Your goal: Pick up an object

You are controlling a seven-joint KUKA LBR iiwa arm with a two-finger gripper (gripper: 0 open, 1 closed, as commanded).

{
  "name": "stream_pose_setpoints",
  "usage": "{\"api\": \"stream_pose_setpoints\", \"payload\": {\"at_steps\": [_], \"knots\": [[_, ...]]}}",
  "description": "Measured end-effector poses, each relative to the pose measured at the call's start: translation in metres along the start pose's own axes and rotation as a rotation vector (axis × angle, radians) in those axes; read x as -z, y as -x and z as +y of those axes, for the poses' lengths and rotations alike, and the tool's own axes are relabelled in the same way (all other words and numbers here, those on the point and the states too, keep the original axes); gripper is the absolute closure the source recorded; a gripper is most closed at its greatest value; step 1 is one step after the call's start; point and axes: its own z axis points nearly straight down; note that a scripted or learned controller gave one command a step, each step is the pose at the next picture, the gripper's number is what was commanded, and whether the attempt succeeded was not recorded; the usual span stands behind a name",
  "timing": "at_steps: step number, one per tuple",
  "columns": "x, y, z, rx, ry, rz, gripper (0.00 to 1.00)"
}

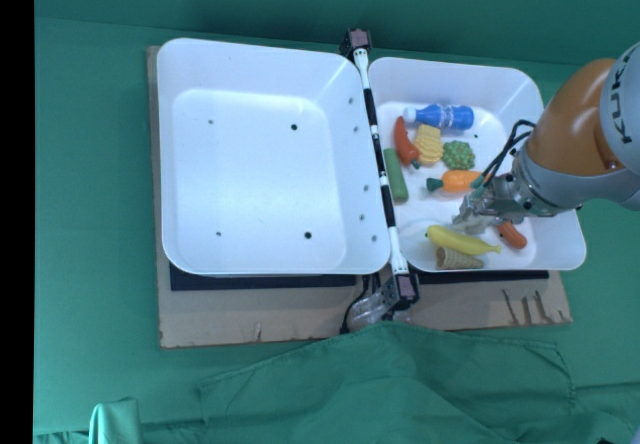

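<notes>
Eight toy foods lie in the right bin [560,250], where the arm's gripper [478,213] hangs low over the middle of the heap. Directly beneath it sits a yellow banana [462,240], with a tan ice-cream cone [458,258] just beside the banana at 6 o'clock. An orange carrot [455,182] with a green top lies at 11 o'clock from the gripper, close to its metal parts, and a small red sausage [513,235] rests at 4 o'clock. Whether the tool is parted or closed cannot be told from this slant, and nothing can be seen clamped in it.

Farther toward 12 o'clock come a green broccoli floret [459,154], a yellow corn cob [429,144] and a blue bottle [443,116] lying on its side near the bin's far wall. A red chili [404,142] and a green cucumber [396,175] lie at 10 o'clock, along the divider [375,142] between the bins.

The left bin [190,72] sits at 9 o'clock, touching its neighbour. Both rest on a cardboard sheet [200,327] over green cloth [90,232]. The grey arm [590,132], with its orange band, enters from 3 o'clock.
</notes>
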Motion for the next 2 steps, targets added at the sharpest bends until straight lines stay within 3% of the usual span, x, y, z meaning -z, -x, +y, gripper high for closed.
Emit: {"api": "stream_pose_setpoints", "payload": {"at_steps": [1,2], "knots": [[0.012,0.001,0.001,-0.002,0.005,-0.003,1.0],[0.0,0.01,-0.005,0.002,-0.001,0.001,1.0]]}}
